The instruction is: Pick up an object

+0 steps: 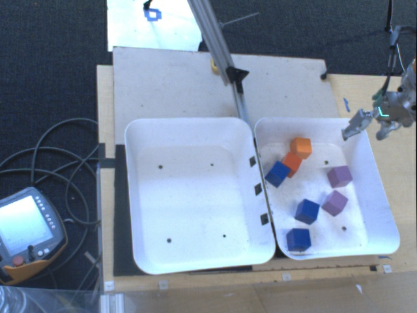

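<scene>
So the grey metal two-finger end effector (371, 126) sits at the far right, hovering over the upper right rim of the right shallow white plastic bin (384, 204). Its two fingers look spread apart with nothing between them, one finger (352, 126) poking left over the bin's back corner.

All the pickable stuff is below and to the left of it, down in that right bin. Closest is the orange cube (301, 147), off to the left and a bit lower than the finger. Touching it on its lower left is a second, darker orange-red cube (292, 163), and a blue cube (277, 173) is pressed right against that one, so those three make a little diagonal chain near the bin's left wall.

More or less straight below the end effector there's a purple cube (339, 175), and just beneath it another purple cube (335, 203), close but apart. Left of that lower one is a second blue cube (307, 210), and a third blue cube (298, 239) sits near the front rim.

The left shallow white plastic bin (195, 194) sits side by side with the right one on the light wooden worktop (104, 175).
</scene>
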Action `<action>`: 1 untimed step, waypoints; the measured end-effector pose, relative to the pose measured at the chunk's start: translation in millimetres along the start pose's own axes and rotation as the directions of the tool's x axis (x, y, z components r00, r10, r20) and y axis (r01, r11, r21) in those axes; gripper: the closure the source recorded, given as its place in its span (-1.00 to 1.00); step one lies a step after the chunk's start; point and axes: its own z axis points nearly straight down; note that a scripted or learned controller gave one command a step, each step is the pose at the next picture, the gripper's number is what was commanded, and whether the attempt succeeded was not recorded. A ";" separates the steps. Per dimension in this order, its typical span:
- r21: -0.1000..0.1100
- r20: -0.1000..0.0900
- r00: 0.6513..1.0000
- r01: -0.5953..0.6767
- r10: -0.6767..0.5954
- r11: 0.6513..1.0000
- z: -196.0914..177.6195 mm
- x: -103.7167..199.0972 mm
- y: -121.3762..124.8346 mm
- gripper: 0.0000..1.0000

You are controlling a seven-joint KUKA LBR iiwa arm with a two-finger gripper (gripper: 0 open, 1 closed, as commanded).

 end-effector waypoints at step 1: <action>-0.003 0.001 1.000 0.001 -0.001 1.000 -2.0 0.1 0.6 -1.00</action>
